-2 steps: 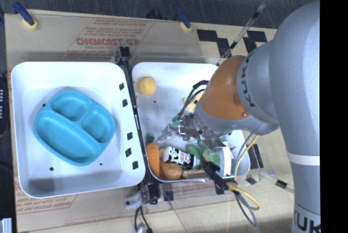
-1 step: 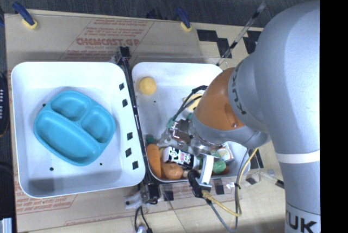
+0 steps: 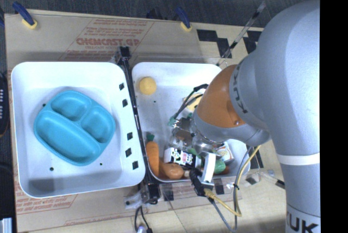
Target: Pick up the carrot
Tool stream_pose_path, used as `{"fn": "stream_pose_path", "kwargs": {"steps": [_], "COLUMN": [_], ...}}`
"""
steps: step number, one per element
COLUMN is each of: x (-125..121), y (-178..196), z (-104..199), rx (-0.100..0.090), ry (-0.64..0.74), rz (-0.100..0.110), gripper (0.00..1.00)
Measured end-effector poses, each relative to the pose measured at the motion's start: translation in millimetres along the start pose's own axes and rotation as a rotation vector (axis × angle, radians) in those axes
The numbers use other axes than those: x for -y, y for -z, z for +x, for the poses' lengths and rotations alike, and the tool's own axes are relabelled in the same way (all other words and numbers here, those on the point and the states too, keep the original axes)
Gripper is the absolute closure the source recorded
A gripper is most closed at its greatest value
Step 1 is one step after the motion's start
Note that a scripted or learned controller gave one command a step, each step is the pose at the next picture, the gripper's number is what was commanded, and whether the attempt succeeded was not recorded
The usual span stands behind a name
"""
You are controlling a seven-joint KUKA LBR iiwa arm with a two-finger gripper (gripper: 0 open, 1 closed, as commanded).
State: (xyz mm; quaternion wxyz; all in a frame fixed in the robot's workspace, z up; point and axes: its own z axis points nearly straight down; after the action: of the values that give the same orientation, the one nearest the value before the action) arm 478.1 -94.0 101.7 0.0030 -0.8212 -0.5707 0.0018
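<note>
Evenly and brightly lit from above, whites near glare in both bins (image 3: 65,71). Soft shadows only. Slightly grainy, mildly soft throughout.

You have the carrot (image 3: 153,155) in the right-hand bin (image 3: 174,71), lying close against that bin's left wall in the near corner. It is orange, with a bit of green at its top end, which points away from you. It lies lengthwise along the wall, and its lower end meets a rounded orange-brown piece at the front edge.
</note>
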Motion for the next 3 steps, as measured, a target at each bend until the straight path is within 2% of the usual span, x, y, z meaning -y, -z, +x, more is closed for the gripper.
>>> {"fn": "stream_pose_path", "kwargs": {"steps": [1, 2, 3], "x": [0, 0, -2], "y": [9, 9, 93], "z": [1, 1, 49], "rx": [-0.001, -0.001, -0.006], "ry": [0.006, 0.006, -0.059], "rz": [0.005, 0.005, -0.005], "gripper": [1.0, 0.0, 0.0]}}
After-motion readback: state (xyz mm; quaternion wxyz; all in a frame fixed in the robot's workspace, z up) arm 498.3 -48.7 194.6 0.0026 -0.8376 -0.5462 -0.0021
